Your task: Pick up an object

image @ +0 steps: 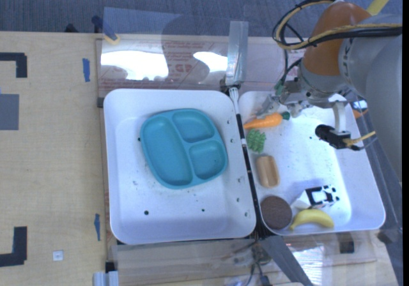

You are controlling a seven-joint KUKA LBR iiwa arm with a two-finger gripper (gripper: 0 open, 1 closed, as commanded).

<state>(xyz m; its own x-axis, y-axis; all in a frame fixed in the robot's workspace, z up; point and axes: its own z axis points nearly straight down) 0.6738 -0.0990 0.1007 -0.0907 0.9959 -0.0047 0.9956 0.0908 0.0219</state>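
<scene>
The right bin [355,184] holds an orange carrot [265,121] at its far left, with a green broccoli piece [256,141] just below it. Nearer the front lie a tan bread roll [267,170], a brown round disc [276,211], a yellow banana [313,218] and a small black-and-white toy [321,196]. My gripper [285,103] hangs over the far left corner of this bin, right at the carrot's leafy green end. The wrist hides its tips.
The left bin [128,214] holds a blue divided plate [184,147]. A metal post [236,55] stands behind the wall between the two bins. The grey arm [377,61] crosses the far right side of the right bin.
</scene>
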